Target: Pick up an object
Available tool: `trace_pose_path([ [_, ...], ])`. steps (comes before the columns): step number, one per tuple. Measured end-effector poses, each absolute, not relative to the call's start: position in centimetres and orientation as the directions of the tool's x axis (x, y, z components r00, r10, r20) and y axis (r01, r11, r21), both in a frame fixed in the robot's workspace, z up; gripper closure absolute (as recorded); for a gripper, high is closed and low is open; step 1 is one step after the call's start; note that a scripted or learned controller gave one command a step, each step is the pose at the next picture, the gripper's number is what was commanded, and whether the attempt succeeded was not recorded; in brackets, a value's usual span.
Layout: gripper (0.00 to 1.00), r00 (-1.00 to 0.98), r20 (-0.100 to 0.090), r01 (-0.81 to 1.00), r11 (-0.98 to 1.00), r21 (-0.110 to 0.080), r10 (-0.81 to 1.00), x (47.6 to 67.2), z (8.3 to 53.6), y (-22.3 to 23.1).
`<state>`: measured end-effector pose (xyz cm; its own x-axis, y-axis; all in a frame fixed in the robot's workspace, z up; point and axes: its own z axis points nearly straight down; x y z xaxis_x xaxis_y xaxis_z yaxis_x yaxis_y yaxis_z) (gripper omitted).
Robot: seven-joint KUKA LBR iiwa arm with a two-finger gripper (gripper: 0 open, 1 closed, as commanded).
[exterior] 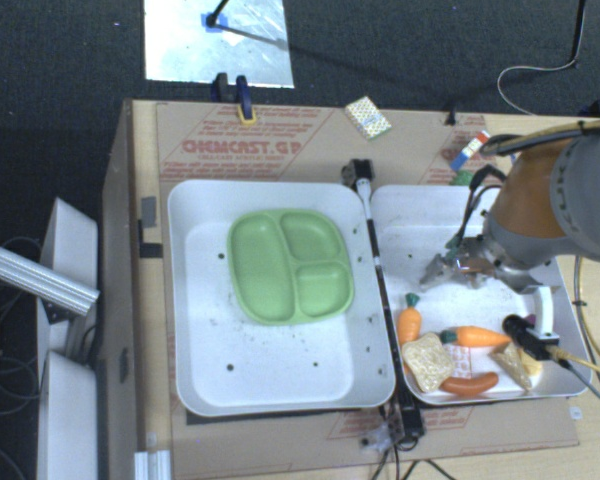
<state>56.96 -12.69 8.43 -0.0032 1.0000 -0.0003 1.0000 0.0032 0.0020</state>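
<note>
Toy food, a red sausage [470,384] among it, crowds the frame's lower right, and our empty, spread gripper [458,269] above must next descend onto one.

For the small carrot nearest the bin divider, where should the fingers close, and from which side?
Probably across the orange body of the small carrot, from straight above. It lies flat with its green top pointing up-view, its long sides look free, while the bread slice crowds its lower end and the divider sits alongside.
</note>
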Motion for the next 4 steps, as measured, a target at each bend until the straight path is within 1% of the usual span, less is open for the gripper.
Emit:
trace_pose_path([
  [1, 0.0, 0.004, -0.009, 1.0, -0.003, 0.009, 1.0, 48.8, 8.6, -10.1],
  [2, 1.0, 0.001, -0.003, 1.0, -0.001, 0.007, 1.0, 48.9, 9.5, -9.9],
  [3, 1.0, -0.004, 0.0, 1.0, 0.004, 0.004, 1.0, 48.8, 18.5, -5.6],
  [4, 1.0, -0.004, 0.001, 1.0, 0.004, 0.002, 1.0, 48.7, 18.4, -2.2],
])
